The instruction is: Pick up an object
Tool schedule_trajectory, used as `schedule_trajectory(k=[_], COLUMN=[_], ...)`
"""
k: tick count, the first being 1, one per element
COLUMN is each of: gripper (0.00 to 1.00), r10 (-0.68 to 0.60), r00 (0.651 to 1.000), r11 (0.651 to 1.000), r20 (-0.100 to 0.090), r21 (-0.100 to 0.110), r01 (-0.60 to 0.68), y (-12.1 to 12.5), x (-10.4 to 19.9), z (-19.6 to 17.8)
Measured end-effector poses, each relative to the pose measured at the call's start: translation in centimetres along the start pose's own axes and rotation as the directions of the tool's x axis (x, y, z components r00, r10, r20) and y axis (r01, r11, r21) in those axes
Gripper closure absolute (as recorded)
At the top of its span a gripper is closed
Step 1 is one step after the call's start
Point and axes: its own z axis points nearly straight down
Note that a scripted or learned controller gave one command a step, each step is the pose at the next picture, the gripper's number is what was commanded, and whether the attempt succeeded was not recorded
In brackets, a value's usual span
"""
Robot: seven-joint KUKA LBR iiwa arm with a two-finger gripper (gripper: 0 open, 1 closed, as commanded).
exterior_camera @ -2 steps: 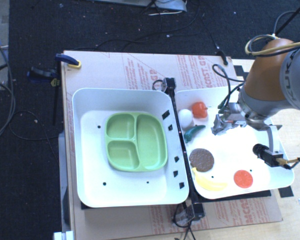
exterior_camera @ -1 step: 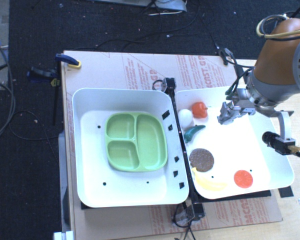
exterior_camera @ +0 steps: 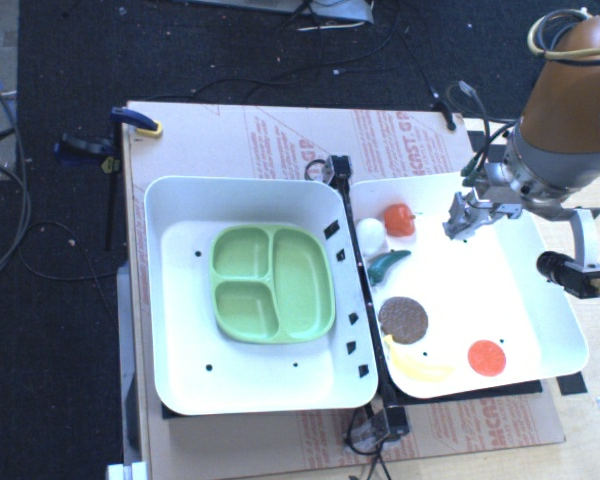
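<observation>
Dark carpet with loose cables surrounds a bench [exterior_camera: 280, 133] that bears two shallow white bins side by side. On the left, one bin [exterior_camera: 170, 268] holds a pale green tray [exterior_camera: 273, 282] with three compartments. On the right, the other bin [exterior_camera: 540, 298] holds several small things along its left side: a white ball [exterior_camera: 370, 234] touching the dividing wall, an orange-red piece [exterior_camera: 400, 220] just beside it, a teal piece [exterior_camera: 387, 263] below them, a brown disc [exterior_camera: 403, 317], a yellow banana [exterior_camera: 421, 367] at the near edge, and a red disc [exterior_camera: 487, 357] to its right.

From the right, the grey and orange arm [exterior_camera: 570, 88] reaches in, and its gripper [exterior_camera: 468, 218] hangs over the right bin's upper middle, near the orange-red piece but apart from it. Nothing sits between the fingers; whether they are spread or closed is too small to tell.

Judging from this, the pick is not yet made. The orange-red piece seems the closest target. A good attempt would centre above it, clear of the white ball, descend straight, then close.
</observation>
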Motion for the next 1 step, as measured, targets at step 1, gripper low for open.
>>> schedule_trajectory(k=[1], gripper=[1.0], r10=[-0.003], r00=[1.0], r11=[1.0], r20=[-0.001], r21=[0.002], r01=[0.003], y=[-0.88], x=[4.63], z=[-0.33])
